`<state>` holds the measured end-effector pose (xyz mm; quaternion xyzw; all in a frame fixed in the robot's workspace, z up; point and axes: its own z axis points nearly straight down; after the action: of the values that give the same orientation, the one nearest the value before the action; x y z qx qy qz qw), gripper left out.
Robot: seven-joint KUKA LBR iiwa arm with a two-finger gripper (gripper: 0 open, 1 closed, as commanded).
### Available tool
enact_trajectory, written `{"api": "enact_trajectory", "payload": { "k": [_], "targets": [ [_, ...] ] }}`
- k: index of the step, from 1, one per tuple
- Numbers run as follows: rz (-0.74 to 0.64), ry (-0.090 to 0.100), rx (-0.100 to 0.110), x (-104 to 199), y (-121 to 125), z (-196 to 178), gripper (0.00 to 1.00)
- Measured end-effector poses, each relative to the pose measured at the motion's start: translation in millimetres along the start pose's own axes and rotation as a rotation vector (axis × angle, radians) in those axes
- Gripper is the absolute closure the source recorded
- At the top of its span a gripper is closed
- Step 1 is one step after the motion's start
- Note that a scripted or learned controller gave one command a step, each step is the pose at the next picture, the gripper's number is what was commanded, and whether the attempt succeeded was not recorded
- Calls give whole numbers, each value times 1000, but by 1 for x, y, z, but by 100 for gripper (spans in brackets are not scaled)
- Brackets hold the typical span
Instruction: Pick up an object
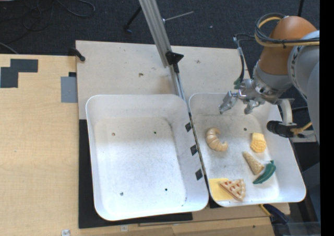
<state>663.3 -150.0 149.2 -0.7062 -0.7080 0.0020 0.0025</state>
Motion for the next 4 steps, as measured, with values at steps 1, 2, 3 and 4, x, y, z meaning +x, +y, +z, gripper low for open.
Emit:
{"api": "enact_trajectory", "payload": {
  "k": [1,2,3,4],
  "targets": [
    [-1,1,2,2,-1,54,0],
    [-1,0,-3,2,0,40,100],
    [3,-2,-11,0,-2,-23,100],
    [0,-2,-10,1,1,-67,100]
  ]
}}
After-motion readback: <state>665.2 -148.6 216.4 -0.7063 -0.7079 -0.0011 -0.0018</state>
